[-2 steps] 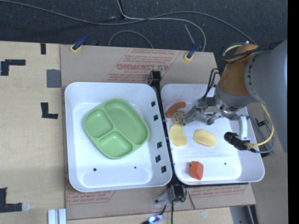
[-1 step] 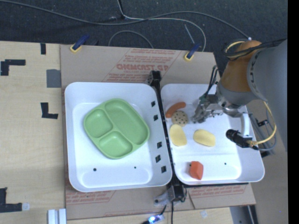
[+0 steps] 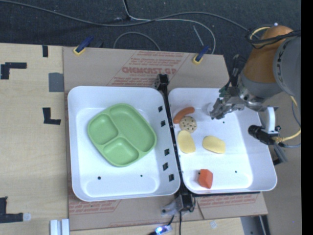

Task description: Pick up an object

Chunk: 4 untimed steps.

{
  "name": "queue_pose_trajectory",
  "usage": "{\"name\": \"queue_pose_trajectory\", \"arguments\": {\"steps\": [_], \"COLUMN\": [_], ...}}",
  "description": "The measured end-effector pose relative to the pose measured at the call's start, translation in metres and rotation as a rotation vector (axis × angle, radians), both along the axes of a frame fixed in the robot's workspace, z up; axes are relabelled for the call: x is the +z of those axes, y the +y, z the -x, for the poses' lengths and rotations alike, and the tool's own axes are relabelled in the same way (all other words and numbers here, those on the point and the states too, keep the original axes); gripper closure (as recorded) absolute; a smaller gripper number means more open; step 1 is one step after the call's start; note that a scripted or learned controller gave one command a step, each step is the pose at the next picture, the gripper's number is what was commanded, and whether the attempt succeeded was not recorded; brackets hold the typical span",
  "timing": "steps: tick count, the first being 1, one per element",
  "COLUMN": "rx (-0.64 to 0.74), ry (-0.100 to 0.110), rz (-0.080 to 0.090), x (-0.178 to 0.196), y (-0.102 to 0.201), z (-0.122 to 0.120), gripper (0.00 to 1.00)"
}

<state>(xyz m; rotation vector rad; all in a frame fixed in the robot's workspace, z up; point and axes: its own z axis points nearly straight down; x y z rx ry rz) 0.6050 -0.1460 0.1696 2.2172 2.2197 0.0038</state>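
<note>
Five small food-like objects are seen in the right bin [image 3: 244, 180], all lying loose on its white floor. A reddish sausage-shaped piece [image 3: 183, 113] is laid at a slant near the bin's upper left corner, and a round speckled cookie [image 3: 188, 125] is set just below it, touching or nearly touching. Below the cookie a pale yellow rounded piece [image 3: 186, 143] is found, and to its right, apart from it, a brighter yellow oval piece [image 3: 214, 144]. An orange-red wedge [image 3: 205, 178] is placed near the bin's lower edge, well apart from the others.

The left bin [image 3: 80, 180] is occupied by a green divided plate [image 3: 122, 134], turned at an angle.

The arm is brought in from the right, its orange band [image 3: 264, 53] being seen above the grey wrist. The gripper [image 3: 218, 110] is held over the upper part of the right bin, to the right of the sausage-shaped piece and above the yellow oval piece. Nothing is seen between its fingers; whether they are spread or closed cannot be told.
</note>
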Motion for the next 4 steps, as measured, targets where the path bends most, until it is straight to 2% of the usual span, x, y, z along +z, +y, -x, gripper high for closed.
{"name": "queue_pose_trajectory", "arguments": {"steps": [1, 2, 3, 4], "rx": [-0.001, 0.0, 0.004, 0.005], "ry": [0.0, 0.003, 0.006, 0.009], "rz": [0.0, -0.001, -0.003, -0.003], "x": [0.058, 0.09, 0.093, 0.074], "y": [-0.005, -0.004, 0.044, 0.097], "z": [0.007, 0.007, 0.014, 0.026], "gripper": [1.0, 1.0, 1.0, 1.0]}}
